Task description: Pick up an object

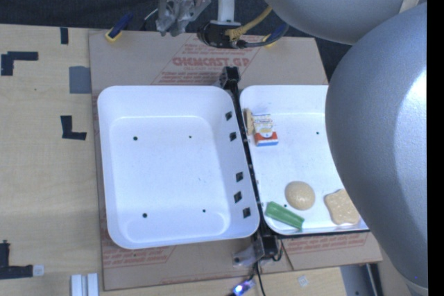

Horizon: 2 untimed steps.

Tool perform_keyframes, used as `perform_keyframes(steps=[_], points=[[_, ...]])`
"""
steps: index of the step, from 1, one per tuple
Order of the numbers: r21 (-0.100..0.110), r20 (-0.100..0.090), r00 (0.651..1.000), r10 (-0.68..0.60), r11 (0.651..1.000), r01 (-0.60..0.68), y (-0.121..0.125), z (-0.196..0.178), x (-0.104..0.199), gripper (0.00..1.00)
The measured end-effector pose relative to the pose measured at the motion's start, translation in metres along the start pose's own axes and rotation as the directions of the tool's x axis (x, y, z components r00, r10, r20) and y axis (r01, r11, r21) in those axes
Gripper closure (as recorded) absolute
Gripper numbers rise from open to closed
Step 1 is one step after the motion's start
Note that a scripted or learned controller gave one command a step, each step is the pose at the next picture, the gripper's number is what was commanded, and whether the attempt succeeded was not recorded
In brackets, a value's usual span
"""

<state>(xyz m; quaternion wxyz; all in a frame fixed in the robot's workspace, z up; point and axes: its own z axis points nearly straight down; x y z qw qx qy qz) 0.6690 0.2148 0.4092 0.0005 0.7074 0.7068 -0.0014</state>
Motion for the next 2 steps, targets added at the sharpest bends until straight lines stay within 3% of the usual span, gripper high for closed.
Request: perform_keyframes(steps=[1, 2], points=[[0.002, -0.001, 1.000, -0.003, 1.000, 0.003, -0.001, 0.009, 0.019, 1.00], [0.004, 0.001, 1.000, -0.002, 1.000, 0.002, -0.001, 0.071, 0.018, 1.00]])
